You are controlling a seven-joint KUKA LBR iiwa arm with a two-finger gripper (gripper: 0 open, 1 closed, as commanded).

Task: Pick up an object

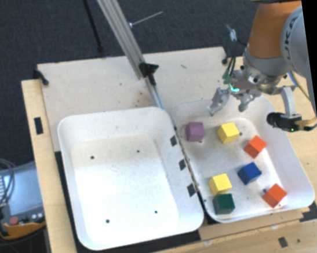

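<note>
Over the far rim of the right bin [297, 163] my gripper [230, 102] hangs, its two fingers [217, 102] spread wide with nothing between them. From the overhead camera I see bare white floor directly beneath and just toward the near side of my fingertips, so there is open room to drop straight down at this far edge.

Nearest to me is the yellow cube [228, 132], a little nearer the camera than my fingertips and apart from its neighbours. To its left, close to the wall shared with the left bin [117, 123], sits the purple cube [194, 131]. To the right of the yellow cube and slightly nearer lies an orange cube [255, 146], tilted. Further toward the near rim are the blue cube [249, 173], a second yellow cube [220, 183] touching the green cube [223, 203], and a second orange cube [274, 195] by the near corner.

Off to my left a slanted metal rail [125, 37] rises past the far edge of both bins.
</note>
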